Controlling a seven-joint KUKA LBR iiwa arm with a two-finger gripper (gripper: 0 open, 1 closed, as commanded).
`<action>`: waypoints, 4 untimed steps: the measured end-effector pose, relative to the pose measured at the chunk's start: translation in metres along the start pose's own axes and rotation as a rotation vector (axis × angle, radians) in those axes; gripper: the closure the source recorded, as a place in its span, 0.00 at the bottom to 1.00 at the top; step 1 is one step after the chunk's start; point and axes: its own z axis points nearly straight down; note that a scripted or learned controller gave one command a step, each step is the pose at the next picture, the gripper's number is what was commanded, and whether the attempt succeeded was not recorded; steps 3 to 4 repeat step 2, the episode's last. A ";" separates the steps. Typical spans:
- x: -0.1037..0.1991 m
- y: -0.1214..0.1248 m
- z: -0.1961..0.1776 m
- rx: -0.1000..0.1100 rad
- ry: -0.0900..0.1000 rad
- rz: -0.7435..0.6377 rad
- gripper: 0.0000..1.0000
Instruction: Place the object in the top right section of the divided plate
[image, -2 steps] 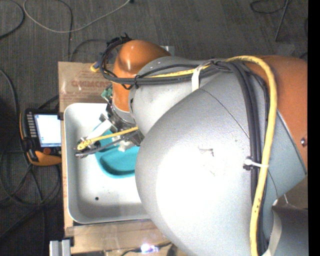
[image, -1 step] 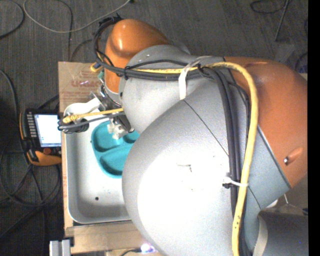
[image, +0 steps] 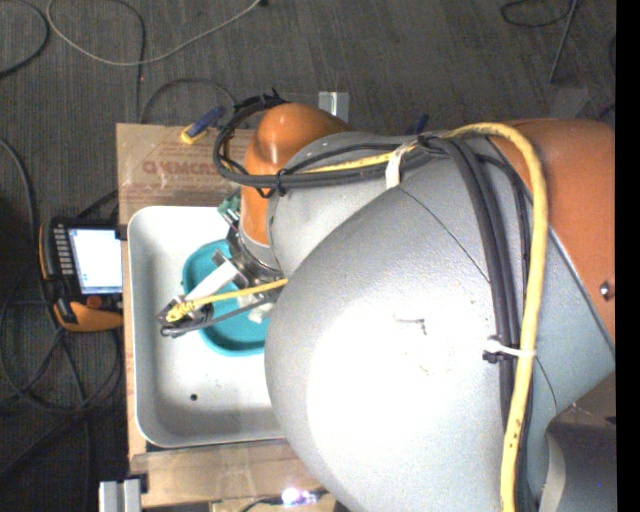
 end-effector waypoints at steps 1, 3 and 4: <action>0.070 0.011 -0.001 0.004 0.003 0.075 1.00; -0.007 -0.018 0.003 0.003 0.001 0.170 1.00; -0.007 -0.018 0.003 0.003 0.001 0.170 1.00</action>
